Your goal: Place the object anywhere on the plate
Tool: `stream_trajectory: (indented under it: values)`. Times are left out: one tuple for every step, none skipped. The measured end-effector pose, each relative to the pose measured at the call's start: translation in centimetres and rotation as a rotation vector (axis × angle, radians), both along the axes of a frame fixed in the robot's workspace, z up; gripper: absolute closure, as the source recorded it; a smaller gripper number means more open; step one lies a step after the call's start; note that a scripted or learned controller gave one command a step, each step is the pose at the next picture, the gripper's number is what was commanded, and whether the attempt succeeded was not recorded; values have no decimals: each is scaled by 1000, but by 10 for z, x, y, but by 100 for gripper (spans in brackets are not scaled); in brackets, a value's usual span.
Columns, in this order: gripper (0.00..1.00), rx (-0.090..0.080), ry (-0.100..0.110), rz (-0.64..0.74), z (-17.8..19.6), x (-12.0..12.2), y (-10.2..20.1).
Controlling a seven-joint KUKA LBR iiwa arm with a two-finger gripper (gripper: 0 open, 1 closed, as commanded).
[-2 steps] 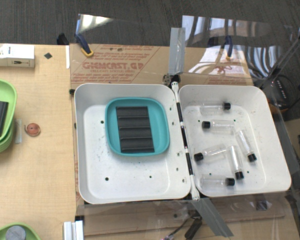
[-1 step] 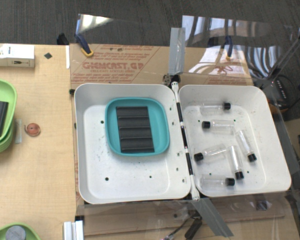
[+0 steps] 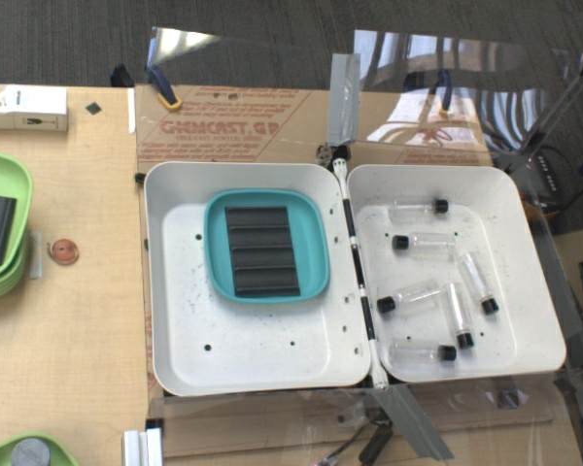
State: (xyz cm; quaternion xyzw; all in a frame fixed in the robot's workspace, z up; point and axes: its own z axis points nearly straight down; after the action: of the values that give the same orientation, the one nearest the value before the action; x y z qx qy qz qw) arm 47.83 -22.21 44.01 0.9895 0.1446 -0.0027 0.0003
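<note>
Tool state: can't tell from this frame.

Left bin [image 3: 175, 338]: teal plate [image 3: 313, 260] sits in the far half, square-ish with rounded corners and a raised rim. A black ribbed insert [image 3: 262, 250] covers most of the plate's centre, leaving bare teal as a band round it. The plate's right rim is close to the bin wall at the centre seam, and its far rim is near the far wall. There is a wider bare strip on the left and a broad open floor on the near side.

Right bin [image 3: 525, 260]: six clear vials with black caps, all lying flat and none on the plate.
- vial [image 3: 418, 205] near the far wall
- vial [image 3: 428, 248] below it, with open floor around it
- vial [image 3: 474, 280] angled, close to the right wall
- vial [image 3: 416, 296] angled, cap toward the seam
- vial [image 3: 457, 309] just beside the previous two, possibly touching; can't tell
- vial [image 3: 420, 352] close to the near wall

The bins touch along the seam, and both sit on cardboard [image 3: 233, 124] on the wooden table [image 3: 78, 357]. A green tray [image 3: 10, 178] sits at the table's left edge, well apart from the bins.
</note>
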Motion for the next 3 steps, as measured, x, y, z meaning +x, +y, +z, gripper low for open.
stream_trajectory:
  values:
    - [0,0,0,-86,0,0,0]
    - [0,0,1,-86,0,0,0]
    - [0,0,1,-85,0,0,0]
